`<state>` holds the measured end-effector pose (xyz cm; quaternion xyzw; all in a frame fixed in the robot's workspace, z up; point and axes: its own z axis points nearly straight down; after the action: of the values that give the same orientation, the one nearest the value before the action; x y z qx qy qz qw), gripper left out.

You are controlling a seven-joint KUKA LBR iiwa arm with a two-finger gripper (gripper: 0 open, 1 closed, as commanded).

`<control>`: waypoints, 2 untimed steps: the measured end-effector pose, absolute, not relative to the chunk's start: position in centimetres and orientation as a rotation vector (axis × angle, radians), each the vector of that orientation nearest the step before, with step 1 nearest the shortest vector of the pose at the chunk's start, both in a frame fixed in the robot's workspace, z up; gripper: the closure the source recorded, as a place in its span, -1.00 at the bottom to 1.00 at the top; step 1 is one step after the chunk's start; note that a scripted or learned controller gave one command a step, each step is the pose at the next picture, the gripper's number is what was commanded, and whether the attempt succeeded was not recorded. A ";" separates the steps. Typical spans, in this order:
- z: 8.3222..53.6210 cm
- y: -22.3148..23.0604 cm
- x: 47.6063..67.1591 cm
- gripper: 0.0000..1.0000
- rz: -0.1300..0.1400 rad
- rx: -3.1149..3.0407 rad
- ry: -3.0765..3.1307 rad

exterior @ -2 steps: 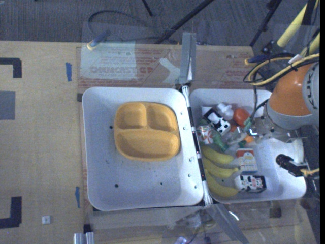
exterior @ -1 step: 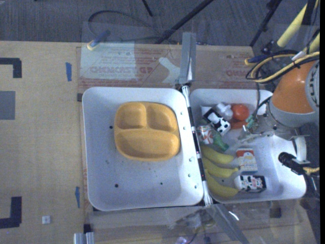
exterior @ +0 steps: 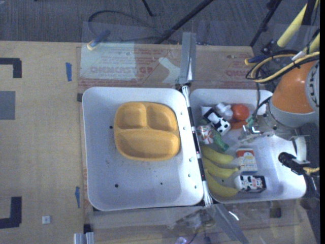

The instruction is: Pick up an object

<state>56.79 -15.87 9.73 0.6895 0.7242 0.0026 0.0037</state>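
Hovering over the right bin (exterior: 284, 184) near a tomato (exterior: 240, 111), the pincer (exterior: 252, 129) shows no readable grip; nothing lifted yet.

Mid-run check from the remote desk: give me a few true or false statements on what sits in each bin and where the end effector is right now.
1. The yellow divided plate lies in the left bin. True.
2. The bananas lie in the left bin. False: they lie in the right bin, near the wall between the two bins.
3. The end effector is over the right bin, near the red object. True.
4. The divided plate holds a carton. False: its compartments show nothing inside; the small carton lies in the right bin beside the bananas.
5. The arm reaches over the left bin. False: it is over the right bin.
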 end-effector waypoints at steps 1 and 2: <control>8.7 -13.3 50.7 -1.00 0.004 2.060 2.369; 8.7 -14.5 60.4 -1.00 0.004 1.898 2.497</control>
<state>60.36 -14.52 8.68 0.6051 0.7961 0.0013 0.0027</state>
